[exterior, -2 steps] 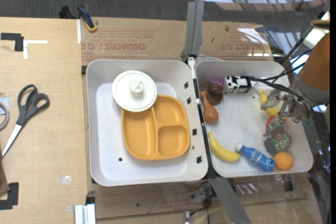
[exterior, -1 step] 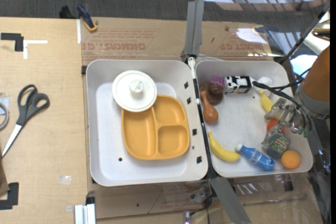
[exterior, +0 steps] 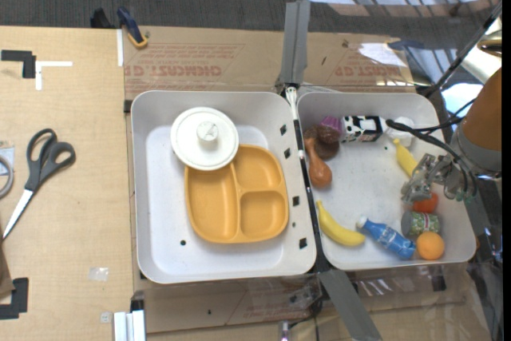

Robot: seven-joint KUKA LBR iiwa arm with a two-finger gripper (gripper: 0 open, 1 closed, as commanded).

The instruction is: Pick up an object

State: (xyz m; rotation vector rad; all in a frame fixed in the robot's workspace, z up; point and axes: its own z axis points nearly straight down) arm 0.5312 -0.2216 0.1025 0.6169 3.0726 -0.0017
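My gripper hangs low over the right side of the right bin, reaching in from the right. Directly under its tip lies a small red object, with a grey-green round can and an orange just in front of it. A small yellow piece lies just left of the gripper. Nothing is visibly lifted off the bin floor.
The right bin also holds a banana, a blue bottle, a brown pear-shaped item, a dark purple item and a cow-patterned carton. The left bin holds a yellow divided tray and a white round lid. Scissors lie on the bench.
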